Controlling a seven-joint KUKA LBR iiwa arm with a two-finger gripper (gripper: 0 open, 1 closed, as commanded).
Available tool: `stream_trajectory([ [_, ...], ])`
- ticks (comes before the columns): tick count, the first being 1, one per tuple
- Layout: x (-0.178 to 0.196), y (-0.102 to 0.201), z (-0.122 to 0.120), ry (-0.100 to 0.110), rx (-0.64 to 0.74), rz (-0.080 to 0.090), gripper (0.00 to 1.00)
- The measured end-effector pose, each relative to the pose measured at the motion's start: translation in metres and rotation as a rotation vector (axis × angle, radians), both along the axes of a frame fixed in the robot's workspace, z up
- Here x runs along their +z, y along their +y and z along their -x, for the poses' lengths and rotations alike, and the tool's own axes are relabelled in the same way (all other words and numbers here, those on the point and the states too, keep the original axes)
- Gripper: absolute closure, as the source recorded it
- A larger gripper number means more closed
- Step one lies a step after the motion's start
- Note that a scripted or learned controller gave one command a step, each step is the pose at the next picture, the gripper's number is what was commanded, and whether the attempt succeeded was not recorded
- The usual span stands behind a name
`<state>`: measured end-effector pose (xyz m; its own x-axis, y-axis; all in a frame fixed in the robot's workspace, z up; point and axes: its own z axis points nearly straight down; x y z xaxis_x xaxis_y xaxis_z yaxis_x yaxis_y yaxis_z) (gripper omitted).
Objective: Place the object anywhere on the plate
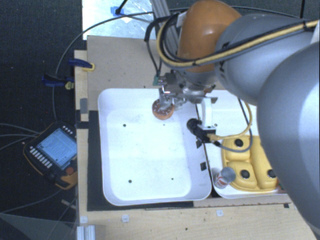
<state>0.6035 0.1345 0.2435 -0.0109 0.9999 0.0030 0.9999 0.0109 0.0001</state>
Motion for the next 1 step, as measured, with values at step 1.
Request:
stream_trajectory([
  [1,-0.0275,0.0472,0.0201,0.002,-0.002,0.002,1.0],
])
